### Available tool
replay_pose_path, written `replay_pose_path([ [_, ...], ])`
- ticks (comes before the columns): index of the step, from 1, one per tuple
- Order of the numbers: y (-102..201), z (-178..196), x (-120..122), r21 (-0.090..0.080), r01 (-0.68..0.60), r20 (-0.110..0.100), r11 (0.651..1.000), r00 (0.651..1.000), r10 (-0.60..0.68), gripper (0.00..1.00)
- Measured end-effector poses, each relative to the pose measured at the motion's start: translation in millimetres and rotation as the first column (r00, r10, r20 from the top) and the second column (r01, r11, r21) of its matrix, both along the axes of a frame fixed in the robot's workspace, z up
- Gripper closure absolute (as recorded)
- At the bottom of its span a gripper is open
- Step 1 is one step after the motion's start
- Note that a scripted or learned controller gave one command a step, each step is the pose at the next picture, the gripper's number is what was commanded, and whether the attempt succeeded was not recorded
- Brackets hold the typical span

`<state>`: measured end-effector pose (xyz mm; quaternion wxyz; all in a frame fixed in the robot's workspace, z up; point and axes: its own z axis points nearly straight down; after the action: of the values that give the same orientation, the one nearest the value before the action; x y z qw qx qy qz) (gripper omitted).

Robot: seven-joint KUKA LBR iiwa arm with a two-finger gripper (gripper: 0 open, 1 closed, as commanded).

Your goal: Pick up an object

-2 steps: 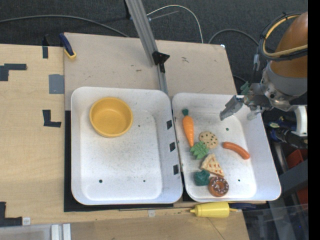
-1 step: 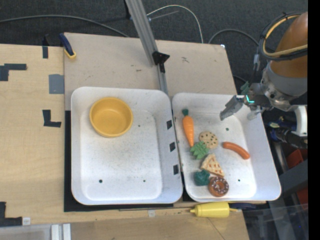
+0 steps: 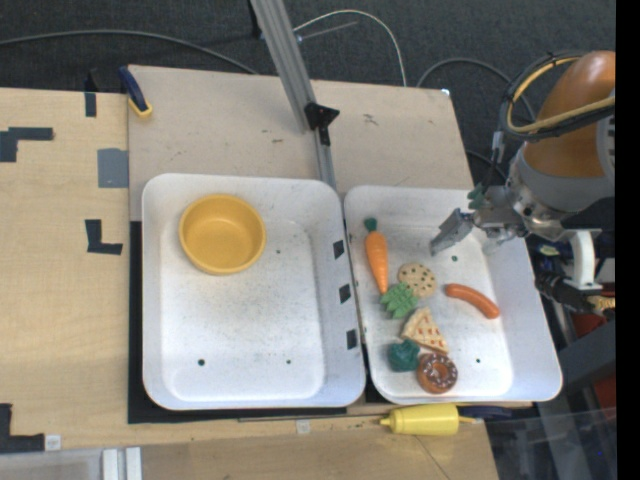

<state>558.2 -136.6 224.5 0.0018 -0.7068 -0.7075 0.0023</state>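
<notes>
Over the right bin (image 3: 530, 368), the gripper (image 3: 455, 230) hovers, nothing visibly held
Whether it's open, I can't tell; toy food clusters below, the sausage (image 3: 471, 300) lying apart, probably the easiest pick

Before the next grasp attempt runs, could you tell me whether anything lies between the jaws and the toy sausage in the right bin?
Nothing visible does. The gripper hangs over the right bin's upper part, and the sausage lies below it in the image with bare white floor between. The cookie and carrot lie off to the left.
</notes>
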Motion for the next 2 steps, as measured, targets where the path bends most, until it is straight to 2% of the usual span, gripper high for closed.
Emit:
replay_pose_path([
  [2, 9, -124, -4, 0.001, 0.001, 0.002, 1.0, 1.0, -0.001, 0.0],
])
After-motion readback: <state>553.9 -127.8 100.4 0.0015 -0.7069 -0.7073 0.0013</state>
